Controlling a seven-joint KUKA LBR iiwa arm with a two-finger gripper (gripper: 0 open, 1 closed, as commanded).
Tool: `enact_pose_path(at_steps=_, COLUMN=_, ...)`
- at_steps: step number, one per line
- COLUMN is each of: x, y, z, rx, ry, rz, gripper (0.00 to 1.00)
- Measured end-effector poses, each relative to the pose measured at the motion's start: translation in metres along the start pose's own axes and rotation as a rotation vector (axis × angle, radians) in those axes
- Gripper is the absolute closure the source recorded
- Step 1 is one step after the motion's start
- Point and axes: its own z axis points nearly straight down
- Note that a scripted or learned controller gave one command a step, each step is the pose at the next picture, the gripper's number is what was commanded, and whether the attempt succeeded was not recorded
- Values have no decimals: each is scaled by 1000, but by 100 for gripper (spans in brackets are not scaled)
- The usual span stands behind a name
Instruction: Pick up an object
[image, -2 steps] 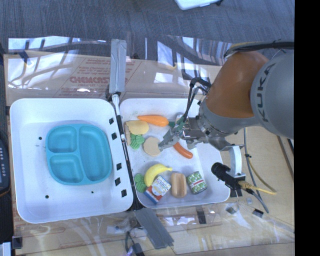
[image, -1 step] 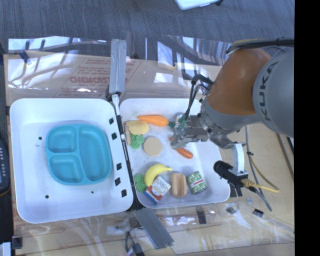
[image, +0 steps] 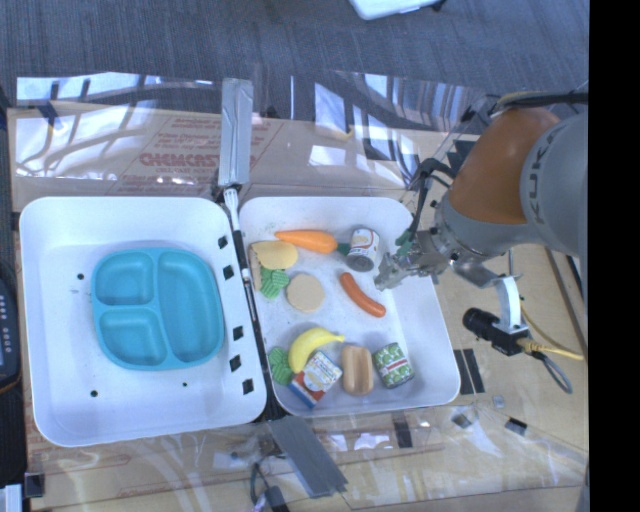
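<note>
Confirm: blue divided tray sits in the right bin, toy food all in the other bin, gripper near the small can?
Not quite. The blue divided tray sits in the left bin, not the right. The camera view shows it there. The rest holds: the toy food, such as the carrot and banana, lies in the right bin, and the gripper is near the small can.

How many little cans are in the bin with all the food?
2. One can lies tipped near the bin's far edge, beside the carrot and close to the gripper. The green can stands at the near edge, beside the bread roll.
</note>
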Motion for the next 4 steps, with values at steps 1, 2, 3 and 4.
enact_pose_path(at_steps=1, x=2, y=2, z=-2, rx=-5, ry=-1, rz=-4, gripper=0)
enact_pose_path(at_steps=2, x=-22, y=24, z=97, rx=-25, ry=-10, rz=-160, gripper=0)
enact_pose_path(at_steps=3, x=-22, y=91, z=110, rx=46, ry=19, rz=-113, gripper=0)
enact_pose_path(at_steps=4, x=2, y=40, z=105, rx=-6, ry=0, rz=-177, gripper=0)
